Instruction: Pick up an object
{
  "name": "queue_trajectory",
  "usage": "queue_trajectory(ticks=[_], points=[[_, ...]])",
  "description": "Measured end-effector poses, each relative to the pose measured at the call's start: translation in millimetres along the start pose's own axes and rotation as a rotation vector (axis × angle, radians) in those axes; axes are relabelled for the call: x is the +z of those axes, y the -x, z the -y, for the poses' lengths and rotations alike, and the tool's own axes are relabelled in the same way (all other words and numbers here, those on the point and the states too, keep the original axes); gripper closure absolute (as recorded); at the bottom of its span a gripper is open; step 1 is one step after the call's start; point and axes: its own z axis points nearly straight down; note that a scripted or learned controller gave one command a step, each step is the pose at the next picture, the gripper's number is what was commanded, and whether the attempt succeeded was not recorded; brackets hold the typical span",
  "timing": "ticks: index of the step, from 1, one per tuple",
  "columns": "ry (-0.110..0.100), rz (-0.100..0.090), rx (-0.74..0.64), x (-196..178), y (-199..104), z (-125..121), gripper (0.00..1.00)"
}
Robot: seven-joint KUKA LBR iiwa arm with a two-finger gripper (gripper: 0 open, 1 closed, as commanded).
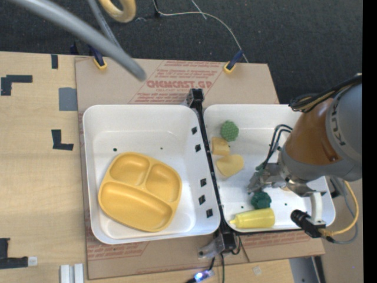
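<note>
Over the right bin [306, 114] I see my pincer [259, 184] low, just above a dark green piece [261, 200]; I cannot tell how wide it stands. A yellow cob-like piece [254, 219] hugs the near wall, pale yellow pieces [227, 158] crowd the divider, and open floor remains along the far edge.

- Right shallow white plastic bin [247, 112]: its near-left corner crowded by dark green knobbly object [261, 200] and yellow cylindrical piece [254, 219].
- Its far-right floor: open.
</note>
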Motion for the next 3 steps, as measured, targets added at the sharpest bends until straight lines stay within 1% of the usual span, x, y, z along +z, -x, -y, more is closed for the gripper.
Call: queue_trajectory(ticks=[1,2,3], points=[[0.001,-0.002,-0.002,-45,-8,-4,1.00],[0.003,-0.001,-0.001,-107,-9,-1,1.00],[0.002,-0.001,-0.001,-151,-7,3,1.00]])
